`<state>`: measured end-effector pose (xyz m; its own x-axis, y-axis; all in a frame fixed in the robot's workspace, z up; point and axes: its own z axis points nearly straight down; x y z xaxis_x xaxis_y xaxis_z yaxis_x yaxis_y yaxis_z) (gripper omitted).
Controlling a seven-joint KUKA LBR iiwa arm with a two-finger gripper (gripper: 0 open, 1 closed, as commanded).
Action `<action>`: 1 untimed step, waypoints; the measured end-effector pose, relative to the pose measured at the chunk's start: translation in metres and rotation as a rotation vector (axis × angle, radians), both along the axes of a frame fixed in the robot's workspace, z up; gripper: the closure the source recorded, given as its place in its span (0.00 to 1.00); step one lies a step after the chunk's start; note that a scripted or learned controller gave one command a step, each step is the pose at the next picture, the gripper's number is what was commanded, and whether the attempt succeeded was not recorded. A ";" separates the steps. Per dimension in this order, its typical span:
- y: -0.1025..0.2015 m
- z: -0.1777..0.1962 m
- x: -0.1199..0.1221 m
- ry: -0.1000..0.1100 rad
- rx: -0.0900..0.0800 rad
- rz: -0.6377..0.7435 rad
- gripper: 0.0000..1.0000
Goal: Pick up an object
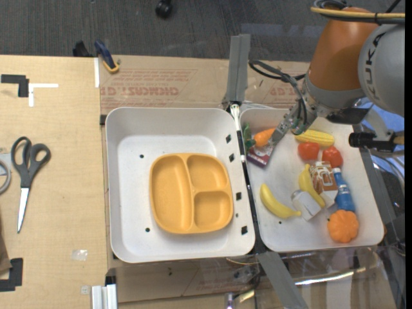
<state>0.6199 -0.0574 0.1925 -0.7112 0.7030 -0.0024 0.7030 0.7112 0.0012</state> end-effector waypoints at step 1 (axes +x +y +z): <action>0.050 0.076 0.031 0.000 -0.001 -0.081 1.00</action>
